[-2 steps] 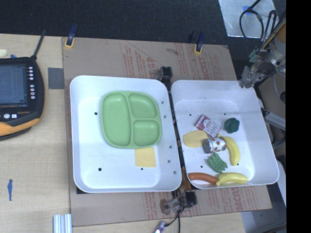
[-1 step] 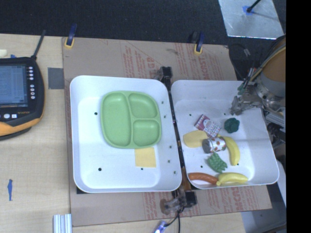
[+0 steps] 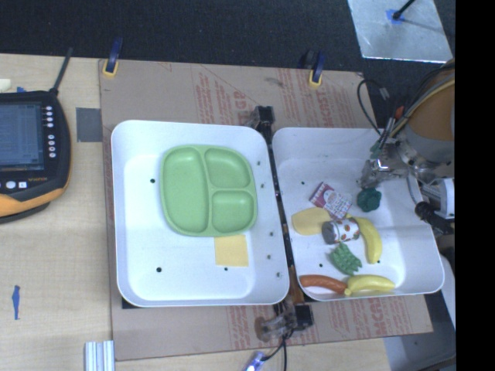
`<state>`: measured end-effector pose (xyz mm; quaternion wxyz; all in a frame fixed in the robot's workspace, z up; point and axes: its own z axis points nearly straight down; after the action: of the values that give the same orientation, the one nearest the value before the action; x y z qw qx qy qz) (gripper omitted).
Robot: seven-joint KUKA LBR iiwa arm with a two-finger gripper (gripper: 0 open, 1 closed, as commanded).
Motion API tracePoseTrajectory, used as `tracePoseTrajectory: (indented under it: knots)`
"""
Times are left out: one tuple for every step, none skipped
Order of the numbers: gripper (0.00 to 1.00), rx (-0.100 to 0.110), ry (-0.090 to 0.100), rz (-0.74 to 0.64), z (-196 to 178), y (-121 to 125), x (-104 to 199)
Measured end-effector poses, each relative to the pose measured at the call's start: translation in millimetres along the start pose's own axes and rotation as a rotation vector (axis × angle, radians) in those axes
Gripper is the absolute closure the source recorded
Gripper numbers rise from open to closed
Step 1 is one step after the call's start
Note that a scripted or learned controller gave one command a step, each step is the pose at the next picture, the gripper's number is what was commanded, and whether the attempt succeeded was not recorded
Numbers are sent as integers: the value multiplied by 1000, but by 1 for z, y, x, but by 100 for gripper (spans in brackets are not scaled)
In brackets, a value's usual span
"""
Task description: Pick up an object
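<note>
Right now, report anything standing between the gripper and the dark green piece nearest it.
Nothing visible stands between them. The gripper is over the upper right part of the right bin, and the dark green piece lies just below it in the view, with bare bin floor around it. The small packet lies off to the left.

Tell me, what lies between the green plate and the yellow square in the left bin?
Nothing: in the camera view the yellow square sits just below the green plate, edges almost meeting.

Lying side by side on the counter (image 3: pixel 62 284): left bin (image 3: pixel 139 277) holding a divided plate (image 3: pixel 207 189), with a flat square (image 3: pixel 231 250) just in front; right bin (image 3: pixel 418 273) holding a toy cluster (image 3: pixel 344 242), end effector (image 3: pixel 371 178) hovering behind it.
</note>
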<state>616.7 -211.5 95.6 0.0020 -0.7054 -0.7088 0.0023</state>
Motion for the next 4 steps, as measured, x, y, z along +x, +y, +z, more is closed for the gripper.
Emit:
tracePoseTrajectory:
  knots:
    - [0,-1,0,0,-22,-32,0]
    - [100,0,-1,-2,-32,-32,-1]
    - [0,1,-1,-3,-32,-32,-1]
    - [0,0,2,1,5,-112,42]
